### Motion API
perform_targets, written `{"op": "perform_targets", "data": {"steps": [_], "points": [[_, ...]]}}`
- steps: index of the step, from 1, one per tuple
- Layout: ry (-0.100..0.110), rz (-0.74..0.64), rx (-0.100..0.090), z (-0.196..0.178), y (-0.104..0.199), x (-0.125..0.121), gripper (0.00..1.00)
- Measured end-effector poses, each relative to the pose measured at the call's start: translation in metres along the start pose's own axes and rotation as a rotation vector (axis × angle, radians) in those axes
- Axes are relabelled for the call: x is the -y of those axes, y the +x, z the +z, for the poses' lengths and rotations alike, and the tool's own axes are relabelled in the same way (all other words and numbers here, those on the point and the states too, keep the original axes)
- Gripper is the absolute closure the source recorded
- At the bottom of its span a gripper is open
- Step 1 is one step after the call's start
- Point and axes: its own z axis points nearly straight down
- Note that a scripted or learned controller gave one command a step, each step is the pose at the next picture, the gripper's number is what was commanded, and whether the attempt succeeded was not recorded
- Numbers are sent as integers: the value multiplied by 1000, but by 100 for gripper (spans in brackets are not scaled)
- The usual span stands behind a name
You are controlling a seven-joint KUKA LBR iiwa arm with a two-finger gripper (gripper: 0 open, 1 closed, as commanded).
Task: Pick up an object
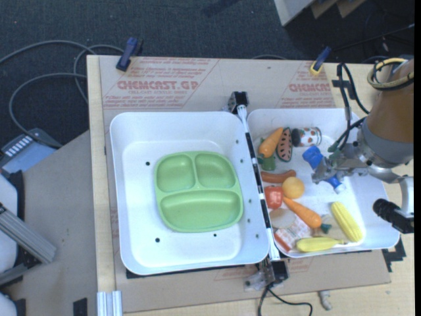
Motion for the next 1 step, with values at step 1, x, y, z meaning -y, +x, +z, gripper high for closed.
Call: {"op": "perform_targets", "data": {"steps": [1], "points": [[-1,0,-1,-37,30,-65,100]]}}
